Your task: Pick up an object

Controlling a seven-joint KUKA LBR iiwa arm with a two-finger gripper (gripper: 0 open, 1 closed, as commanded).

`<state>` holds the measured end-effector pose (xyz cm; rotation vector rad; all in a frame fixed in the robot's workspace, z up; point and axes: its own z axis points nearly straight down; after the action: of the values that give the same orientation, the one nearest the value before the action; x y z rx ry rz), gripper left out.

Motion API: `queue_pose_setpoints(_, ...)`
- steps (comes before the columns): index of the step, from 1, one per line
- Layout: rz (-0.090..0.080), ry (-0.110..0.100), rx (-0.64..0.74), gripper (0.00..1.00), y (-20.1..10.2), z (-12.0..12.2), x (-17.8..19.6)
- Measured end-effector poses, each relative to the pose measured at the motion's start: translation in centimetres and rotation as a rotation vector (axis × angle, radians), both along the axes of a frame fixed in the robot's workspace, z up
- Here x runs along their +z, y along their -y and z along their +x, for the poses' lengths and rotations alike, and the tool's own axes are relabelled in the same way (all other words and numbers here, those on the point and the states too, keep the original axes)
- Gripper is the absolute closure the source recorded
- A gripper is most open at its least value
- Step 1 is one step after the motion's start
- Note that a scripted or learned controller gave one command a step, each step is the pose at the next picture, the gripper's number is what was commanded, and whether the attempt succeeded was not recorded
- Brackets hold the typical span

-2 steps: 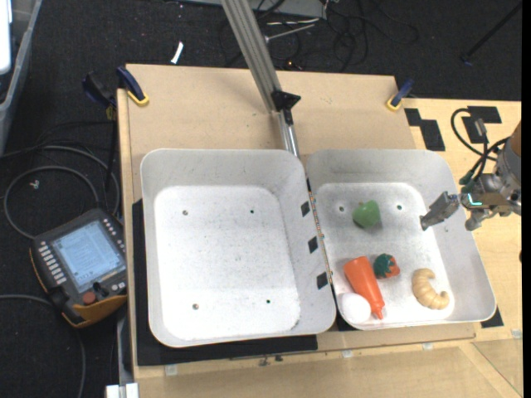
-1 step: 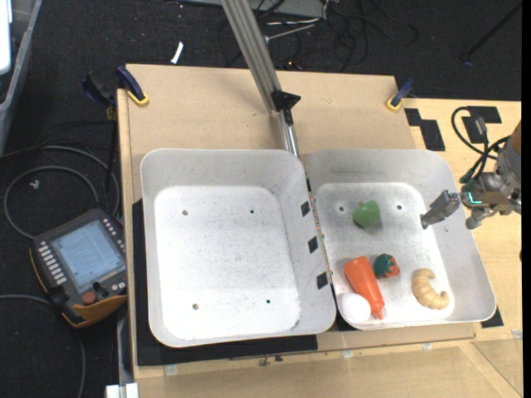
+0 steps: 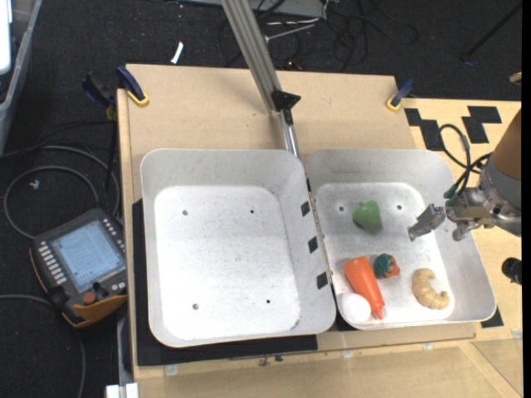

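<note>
White right bin (image 3: pixel 465 247) | green toy (image 3: pixel 366 214) | end effector (image 3: pixel 441 224) open above | no legible writing

Orange carrot (image 3: pixel 365 283), white bins (image 3: pixel 166 177)

**One fixed camera, high above the counter**

Mounted overhead, tilted down at a slant toward the counter (image 3: pixel 332 98). Set far enough back to take in both white bins whole: left bin (image 3: pixel 166 172) and right bin (image 3: pixel 431 168), side by side across the middle. Framed wide enough to catch dark floor (image 3: pixel 66 56) beyond the far and left edges, with a teach pendant (image 3: pixel 81 259) lying at lower left. Faces so that the arm (image 3: pixel 506 160) enters from the right edge, hand (image 3: pixel 441 222) over the right bin.
</note>
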<state>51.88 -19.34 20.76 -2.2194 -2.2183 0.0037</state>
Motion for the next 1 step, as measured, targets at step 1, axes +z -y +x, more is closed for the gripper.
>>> queue_pose_setpoints(1,0.001,-0.002,-0.001,0.00,0.09,-0.12,-6.44)
